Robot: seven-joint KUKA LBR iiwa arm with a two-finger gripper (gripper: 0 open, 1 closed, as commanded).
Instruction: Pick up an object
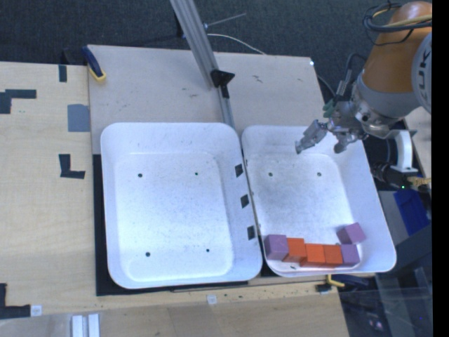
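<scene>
Several small blocks lie along the near edge of the right bin [280, 188]: a purple block [276, 246] at the left, orange blocks [316, 252] in the middle, and two more purple blocks [351, 233] at the right. My gripper [324, 139] hangs over the far right part of that bin, well away from the blocks. Its two fingers [309, 139] stand apart with nothing between them.
The left bin [168, 202] lies beside the right one. A slanted aluminium rail [196, 34] runs from the top down to the gap between the bins. A blue and yellow clamp [93, 64] sits at the bench's far left corner.
</scene>
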